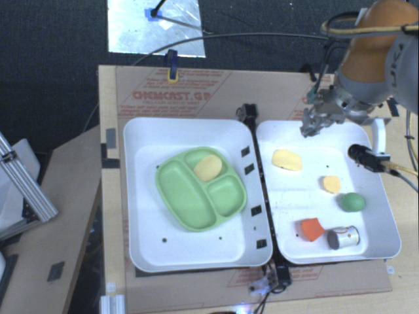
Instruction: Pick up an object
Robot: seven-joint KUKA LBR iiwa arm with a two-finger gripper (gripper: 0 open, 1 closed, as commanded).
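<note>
Hovering: gripper [314, 124] over right white bin [383, 205] far edge; finger state unreadable.
Nearest: pale yellow smooth oval piece [287, 160], long axis left-right.
Lying: silver metal can [344, 237], axis left-right.

Pale green divided plate [190, 205]; yellow lump [208, 167]; green ball [353, 202]; orange block [311, 229]; silver can [344, 237]; white bins [147, 175].

The grey arm with its orange band [380, 28] reached in from the right at the upper edge of the view, wrist bent downward. Its dark metal two-finger claw [313, 126] hung low, pointing down and slightly left.
</note>
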